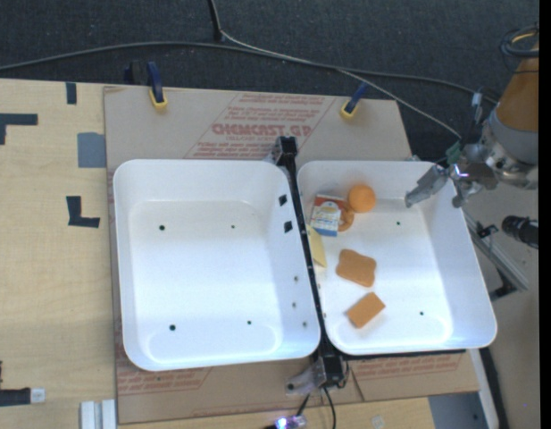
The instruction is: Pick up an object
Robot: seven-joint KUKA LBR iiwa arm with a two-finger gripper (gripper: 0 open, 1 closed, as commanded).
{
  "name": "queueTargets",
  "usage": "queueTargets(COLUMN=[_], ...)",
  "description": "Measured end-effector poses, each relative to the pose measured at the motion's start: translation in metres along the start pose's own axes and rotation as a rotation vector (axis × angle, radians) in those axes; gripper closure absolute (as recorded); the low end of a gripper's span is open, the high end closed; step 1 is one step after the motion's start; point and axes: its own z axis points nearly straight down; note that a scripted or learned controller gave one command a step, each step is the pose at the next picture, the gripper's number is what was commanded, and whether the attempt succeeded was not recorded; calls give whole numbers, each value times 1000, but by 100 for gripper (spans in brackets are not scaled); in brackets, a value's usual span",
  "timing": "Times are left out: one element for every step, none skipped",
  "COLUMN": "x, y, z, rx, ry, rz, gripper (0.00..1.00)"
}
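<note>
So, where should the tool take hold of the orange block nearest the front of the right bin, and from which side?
Probably from straight above, closing across the two long sides of the block. It lies flat, turned at a slant, with free floor around it, apart from the other block.

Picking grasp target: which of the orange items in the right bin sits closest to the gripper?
The round orange ball, up by the small carton. The two flat orange blocks lie lower in the bin, farther from the gripper.

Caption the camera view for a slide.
Gripper poised over the right bin, which holds an orange ball, a small carton and tan blocks.
</note>
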Motion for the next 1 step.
queueTargets(x=[36], y=[45], z=[82], rx=[4], ry=[1], rz=[-5], gripper=[0])
